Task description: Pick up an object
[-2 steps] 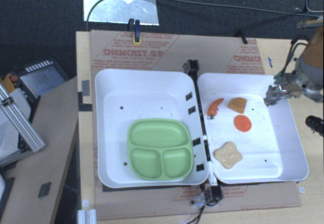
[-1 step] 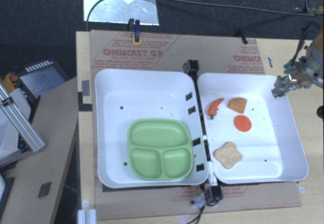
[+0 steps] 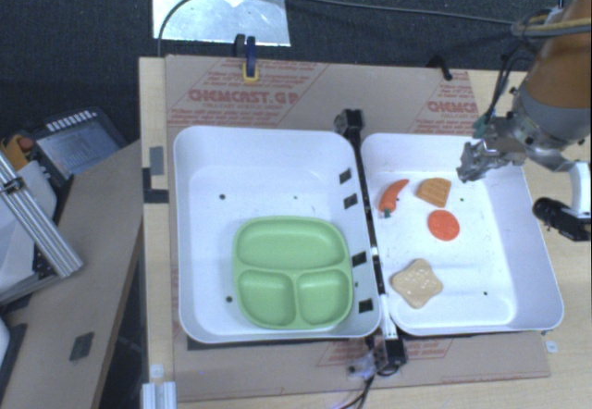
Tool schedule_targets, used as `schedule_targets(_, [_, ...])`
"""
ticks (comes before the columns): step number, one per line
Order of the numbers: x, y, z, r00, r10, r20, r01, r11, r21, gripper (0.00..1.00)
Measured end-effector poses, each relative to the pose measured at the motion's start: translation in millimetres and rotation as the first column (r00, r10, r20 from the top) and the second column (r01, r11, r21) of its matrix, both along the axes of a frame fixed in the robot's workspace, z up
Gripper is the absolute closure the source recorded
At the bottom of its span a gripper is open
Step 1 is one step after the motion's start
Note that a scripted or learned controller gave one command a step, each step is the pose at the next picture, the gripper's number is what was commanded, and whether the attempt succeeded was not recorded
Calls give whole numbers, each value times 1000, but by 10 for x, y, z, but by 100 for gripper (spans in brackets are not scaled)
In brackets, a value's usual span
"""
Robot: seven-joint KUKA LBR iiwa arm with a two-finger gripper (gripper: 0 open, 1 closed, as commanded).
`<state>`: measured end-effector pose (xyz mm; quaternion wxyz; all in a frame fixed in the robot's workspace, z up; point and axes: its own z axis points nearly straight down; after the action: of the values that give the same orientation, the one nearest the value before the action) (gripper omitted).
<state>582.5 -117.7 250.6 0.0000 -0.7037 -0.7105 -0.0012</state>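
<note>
Several small food toys lie in the right bin [image 3: 527,254]: a red-orange chili-shaped piece [image 3: 392,195], a tan cracker-like square [image 3: 434,192], a flat red-orange disc [image 3: 444,226] and a beige toast slice [image 3: 416,282]. My gripper [image 3: 473,167] hangs over the bin's upper right part, a short way right of and above the tan square. Nothing is visible between its dark fingertips, and their spacing is too small to read.
A green three-compartment plate [image 3: 291,270] rests in the left bin [image 3: 208,213]. A black divider strip [image 3: 363,213] runs between the bins. Cables and a clamp [image 3: 248,55] cross the back of the cardboard-covered bench. Clutter stands at the far left.
</note>
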Motion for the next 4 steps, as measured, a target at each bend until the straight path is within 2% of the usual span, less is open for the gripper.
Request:
schedule_targets(1, [5, 518, 48, 1000, 0, 1, 0, 1000, 0, 100])
schedule_targets(3, [29, 1679, -84, 1000, 0, 1, 0, 1000, 1, 100])
schedule_targets(4, [-37, 2180, -115, 1000, 0, 0, 0, 1000, 0, 100])
